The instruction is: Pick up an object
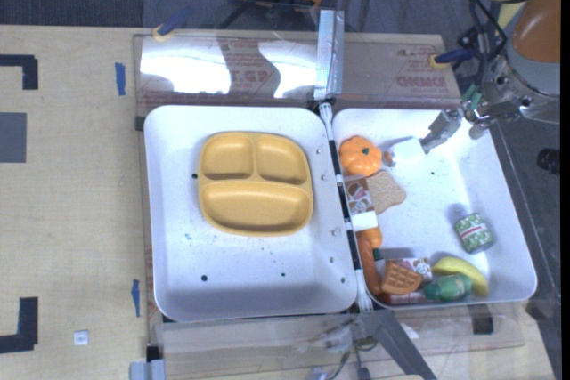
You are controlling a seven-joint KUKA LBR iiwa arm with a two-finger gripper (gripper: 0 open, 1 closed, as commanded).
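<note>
While the gripper [438, 134] hangs at about one o'clock over the right bin [503, 191], I can't tell whether its fingers are apart or together. Nearest it, toward nine o'clock, sits a small orange pumpkin [361, 155] against the bin's left wall, touching a slice of toast [385, 190]. It looks like a light, hard plastic toy, smooth and round, likely to slip; I'd pinch it across its widest part. A banana [463, 270] lies down at five o'clock.
</note>
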